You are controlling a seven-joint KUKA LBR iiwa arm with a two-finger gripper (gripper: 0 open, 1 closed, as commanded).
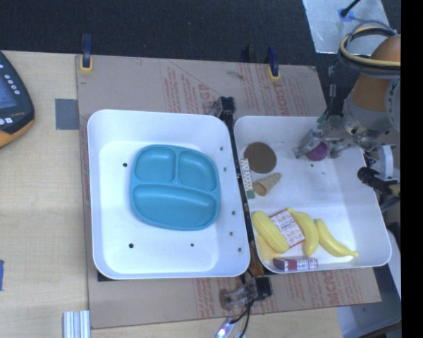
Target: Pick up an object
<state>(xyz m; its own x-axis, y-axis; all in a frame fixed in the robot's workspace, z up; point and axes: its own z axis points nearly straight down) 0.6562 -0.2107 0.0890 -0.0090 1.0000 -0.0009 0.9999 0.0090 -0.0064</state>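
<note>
My gripper (pixel 316 144) reaches down into the far right part of the right bin (pixel 352 196). A small purple object (pixel 316 152) lies right under its tip, partly covered by it. Further left in the same bin lie a brown round disc (pixel 260 157) and a small tan cone (pixel 267 183). Near the front of the bin are a yellow corn cob (pixel 268 232), a red and white packet (pixel 287 228), two bananas (pixel 323 235) and a thin tube (pixel 295 264).
The left bin (pixel 106 210) holds a blue divided plate (pixel 175 187). A grey and orange handheld device (pixel 3 97) lies on the bench at the far left. The arm's body and cables (pixel 370 76) stand over the right bin's far right corner.
</note>
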